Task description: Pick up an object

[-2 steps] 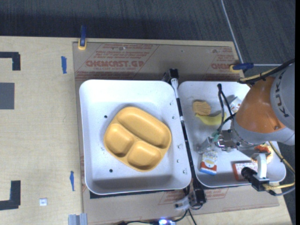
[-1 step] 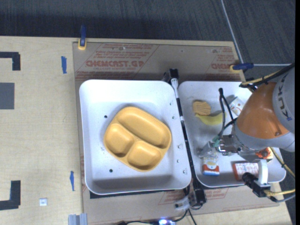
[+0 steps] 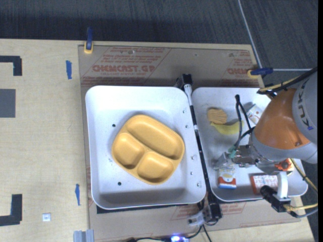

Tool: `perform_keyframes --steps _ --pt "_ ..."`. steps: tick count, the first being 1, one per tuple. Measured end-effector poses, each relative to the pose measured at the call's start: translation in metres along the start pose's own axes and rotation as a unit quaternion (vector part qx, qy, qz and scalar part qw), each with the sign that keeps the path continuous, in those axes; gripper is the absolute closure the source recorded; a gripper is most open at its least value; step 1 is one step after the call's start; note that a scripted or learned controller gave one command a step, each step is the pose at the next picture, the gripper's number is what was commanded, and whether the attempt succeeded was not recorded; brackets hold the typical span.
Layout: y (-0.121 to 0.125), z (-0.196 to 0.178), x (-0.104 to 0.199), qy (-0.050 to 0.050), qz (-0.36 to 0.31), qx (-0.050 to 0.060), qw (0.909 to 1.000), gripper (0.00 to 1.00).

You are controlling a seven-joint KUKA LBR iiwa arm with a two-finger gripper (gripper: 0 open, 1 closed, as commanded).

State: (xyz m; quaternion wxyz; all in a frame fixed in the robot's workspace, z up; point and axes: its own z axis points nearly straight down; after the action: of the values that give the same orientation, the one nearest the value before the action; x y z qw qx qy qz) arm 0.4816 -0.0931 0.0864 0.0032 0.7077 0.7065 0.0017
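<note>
The tabletop [image 3: 40,150] bore two white bins. The left bin [image 3: 101,105] held a yellow sectioned tray [image 3: 147,148]. Over the right bin [image 3: 202,105] hung the arm [image 3: 282,125], its end effector [image 3: 227,160] above a small carton [image 3: 226,177]; its grip state I cannot tell. Nearby lay a banana [image 3: 227,128] and cookie [image 3: 217,116].

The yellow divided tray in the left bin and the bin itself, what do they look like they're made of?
The yellow divided tray looks like moulded plastic, smooth with soft highlights and rounded compartments. The left bin seems to be thin white plastic, slightly glossy with rounded corners, though painted metal can't be ruled out.
</note>
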Motion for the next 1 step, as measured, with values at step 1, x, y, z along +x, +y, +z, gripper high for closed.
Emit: perform_keyframes --steps 1 --pt "0.0003 0.0002 -0.0004 0.000 -0.001 0.000 1.0000 0.00"
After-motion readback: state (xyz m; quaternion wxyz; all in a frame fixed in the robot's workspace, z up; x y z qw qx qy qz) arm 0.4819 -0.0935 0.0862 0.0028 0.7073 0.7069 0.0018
